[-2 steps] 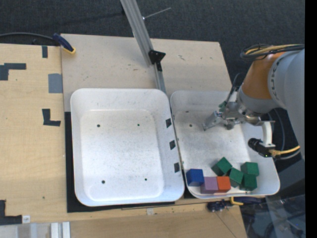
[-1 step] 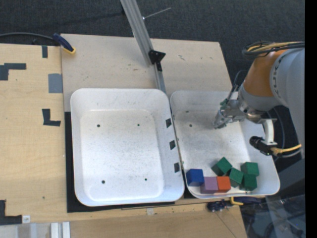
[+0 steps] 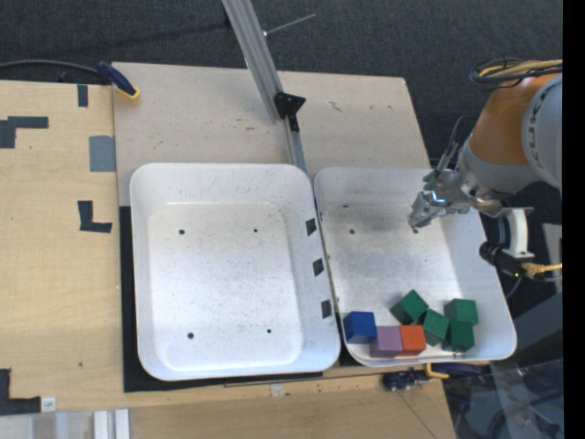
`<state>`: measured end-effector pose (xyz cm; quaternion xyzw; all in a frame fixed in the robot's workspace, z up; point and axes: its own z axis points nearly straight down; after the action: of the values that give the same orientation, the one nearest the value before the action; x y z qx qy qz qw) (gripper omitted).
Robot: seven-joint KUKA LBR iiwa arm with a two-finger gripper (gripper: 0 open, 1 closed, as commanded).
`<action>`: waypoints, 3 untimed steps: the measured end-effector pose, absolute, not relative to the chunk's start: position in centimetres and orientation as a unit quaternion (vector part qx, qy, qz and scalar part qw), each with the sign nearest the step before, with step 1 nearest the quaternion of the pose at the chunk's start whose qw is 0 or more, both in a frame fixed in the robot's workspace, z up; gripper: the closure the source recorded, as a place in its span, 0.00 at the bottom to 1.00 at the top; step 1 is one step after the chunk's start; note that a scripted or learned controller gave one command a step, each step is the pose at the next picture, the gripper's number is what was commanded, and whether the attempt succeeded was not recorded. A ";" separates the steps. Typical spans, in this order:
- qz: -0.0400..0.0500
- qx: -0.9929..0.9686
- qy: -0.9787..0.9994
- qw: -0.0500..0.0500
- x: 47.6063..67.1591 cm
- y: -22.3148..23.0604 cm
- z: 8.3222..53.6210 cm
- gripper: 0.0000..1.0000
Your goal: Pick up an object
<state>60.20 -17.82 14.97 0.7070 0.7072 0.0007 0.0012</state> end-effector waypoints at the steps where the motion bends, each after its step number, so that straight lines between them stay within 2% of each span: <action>1: 0.001 0.707 0.707 0.002 59.8 -18.7 20.2 1.00; 2: 0.000 0.707 0.708 0.000 59.9 -18.6 21.9 1.00; 3: 0.001 0.705 0.710 -0.001 60.5 -12.9 22.3 1.00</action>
<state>60.53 -12.91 22.30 0.7047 0.7095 0.0006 -0.0009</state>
